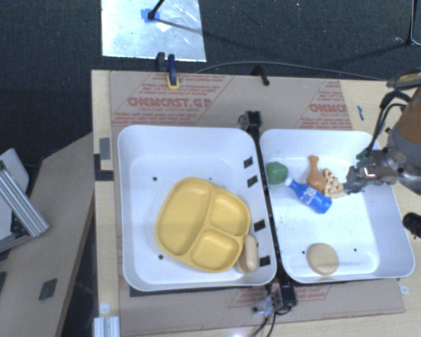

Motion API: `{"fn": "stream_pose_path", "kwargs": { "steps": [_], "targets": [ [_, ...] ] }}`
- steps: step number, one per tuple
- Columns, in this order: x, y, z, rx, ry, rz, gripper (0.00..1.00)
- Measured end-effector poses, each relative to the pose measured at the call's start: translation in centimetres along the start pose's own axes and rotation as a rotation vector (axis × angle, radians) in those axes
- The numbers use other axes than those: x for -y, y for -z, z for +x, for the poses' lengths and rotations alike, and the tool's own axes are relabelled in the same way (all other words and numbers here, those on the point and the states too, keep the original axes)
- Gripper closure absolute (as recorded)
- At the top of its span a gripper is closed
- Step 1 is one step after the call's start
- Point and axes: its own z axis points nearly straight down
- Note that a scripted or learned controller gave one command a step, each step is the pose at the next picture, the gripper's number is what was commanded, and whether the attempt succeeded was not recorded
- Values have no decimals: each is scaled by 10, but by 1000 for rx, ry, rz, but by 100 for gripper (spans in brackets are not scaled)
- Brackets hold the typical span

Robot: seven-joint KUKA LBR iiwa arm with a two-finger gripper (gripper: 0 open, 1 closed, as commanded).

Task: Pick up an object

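Camera view. Two shallow white bins were seen side by side on the bench, joined along a black divider [264, 195] taken here as the landmark.

Left of the divider, the left bin [142, 153] was found to hold a yellow sectioned tray [203, 223], lying flat with its three compartments facing up. A small beige bread-like piece [249, 253] was noted at the tray's near right corner, touching it, just beside the divider.

Right of the divider, the right bin [379, 244] was found to hold several small objects. A green rounded item [276, 170] was recorded closest to the divider, at the far part of the bin. A blue bottle-shaped item [310, 196] was seen lying on its side just right of the green one, its neck pointing toward it. An orange-brown drumstick-shaped item [316, 176] was noted behind the blue one, and a pizza-slice-shaped piece [332, 183] was seen touching it on the side away from the divider. A tan round item [323, 258] was recorded alone at the near part of the bin, well apart from the cluster.

The gripper [356, 181] was observed low over the right bin, far from the divider, just beside the pizza-slice-shaped piece. Whether it was spread or closed could not be told, and nothing could be made out as held in it. The grey arm [414, 146] was seen entering from the right.
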Motion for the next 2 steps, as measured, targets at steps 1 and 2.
{"fn": "stream_pose_path", "kwargs": {
  "steps": [1,2],
  "targets": [
    [-23,-4,58,-3,5,3,100],
    [-40,2,103,-3,3,4,100]
  ]
}}
